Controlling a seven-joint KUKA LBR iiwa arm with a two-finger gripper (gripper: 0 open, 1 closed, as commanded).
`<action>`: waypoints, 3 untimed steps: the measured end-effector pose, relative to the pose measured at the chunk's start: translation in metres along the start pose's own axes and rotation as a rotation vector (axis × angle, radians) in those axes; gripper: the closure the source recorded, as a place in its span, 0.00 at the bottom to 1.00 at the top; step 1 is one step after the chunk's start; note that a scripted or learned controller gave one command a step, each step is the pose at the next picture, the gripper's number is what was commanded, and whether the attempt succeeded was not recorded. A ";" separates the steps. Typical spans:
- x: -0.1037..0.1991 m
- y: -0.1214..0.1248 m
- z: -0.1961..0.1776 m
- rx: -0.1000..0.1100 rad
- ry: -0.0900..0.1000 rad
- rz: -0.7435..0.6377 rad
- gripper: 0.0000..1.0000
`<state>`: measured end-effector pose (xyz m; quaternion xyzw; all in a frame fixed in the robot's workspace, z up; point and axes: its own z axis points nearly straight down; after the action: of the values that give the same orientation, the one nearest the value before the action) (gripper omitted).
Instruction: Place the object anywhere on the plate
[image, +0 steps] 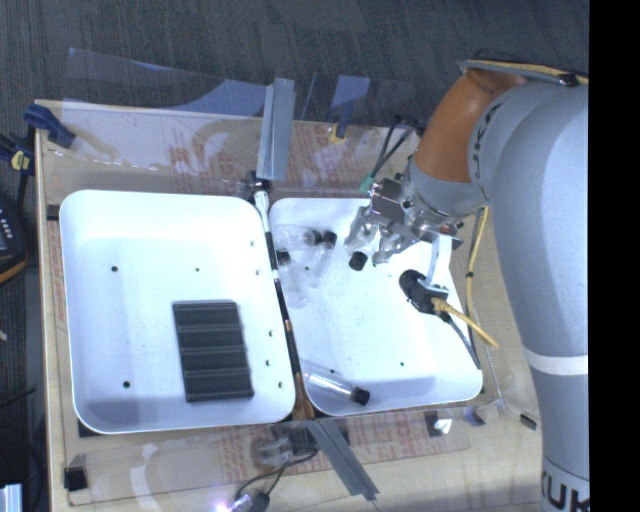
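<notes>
White letters "KU" (560, 490) were legible low on the grey arm (545, 250). On the desk (180, 150), the left bin (90, 220) held a dark ribbed plate (212, 350); the right bin (455, 375) held clear tubes (335, 385). The tool (365, 248) hovered there, whether open or closed could not be told.

Looking like a robotics lab or test cell: industrial grey arm (540, 200) reaching in from the right over a plywood bench (130, 150) carrying two shallow white bins (90, 215) side by side, cables trailing at the near edge, clamps gripping the far left corner
</notes>
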<state>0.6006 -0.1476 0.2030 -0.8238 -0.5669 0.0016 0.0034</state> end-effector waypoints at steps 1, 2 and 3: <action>0.060 0.028 0.029 -0.004 0.000 0.284 1.00; 0.154 -0.042 0.013 0.000 0.000 0.180 1.00; 0.190 -0.019 -0.013 -0.004 0.001 0.638 1.00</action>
<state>0.6511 0.0366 0.2163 -0.9600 -0.2800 0.0013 0.0014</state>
